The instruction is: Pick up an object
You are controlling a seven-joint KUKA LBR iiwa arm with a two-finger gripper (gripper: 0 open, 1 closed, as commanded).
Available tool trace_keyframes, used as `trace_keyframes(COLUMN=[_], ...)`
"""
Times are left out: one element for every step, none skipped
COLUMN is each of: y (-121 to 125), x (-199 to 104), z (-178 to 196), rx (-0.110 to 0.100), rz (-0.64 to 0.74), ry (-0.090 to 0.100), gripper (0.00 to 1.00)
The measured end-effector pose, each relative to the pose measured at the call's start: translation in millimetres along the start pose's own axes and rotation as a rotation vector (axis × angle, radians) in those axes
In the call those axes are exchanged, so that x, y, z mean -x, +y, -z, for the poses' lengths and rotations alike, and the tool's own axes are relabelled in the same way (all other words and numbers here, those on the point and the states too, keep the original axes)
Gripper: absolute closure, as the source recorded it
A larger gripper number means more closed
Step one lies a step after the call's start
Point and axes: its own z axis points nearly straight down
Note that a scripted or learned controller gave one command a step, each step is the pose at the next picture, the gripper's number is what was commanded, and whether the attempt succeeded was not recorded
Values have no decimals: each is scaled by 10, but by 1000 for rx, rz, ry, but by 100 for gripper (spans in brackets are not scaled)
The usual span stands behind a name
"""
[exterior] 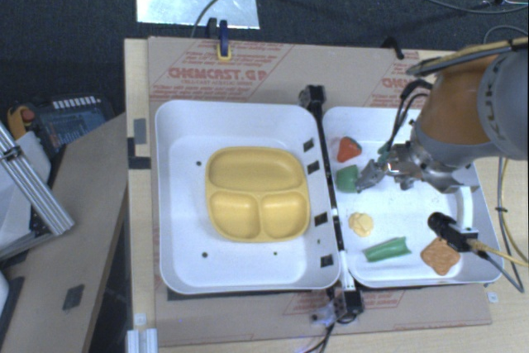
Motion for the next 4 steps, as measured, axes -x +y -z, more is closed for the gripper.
trace_keyframes(y=[70, 74, 84, 153], x=[-14, -18, -15, -9], z=[-449, -617, -501, -53], rx=[2, 4, 7, 11], rz=[0, -1, -1, 3], ry=[0, -1, -1, -2], gripper=[0, 0, 100, 100])
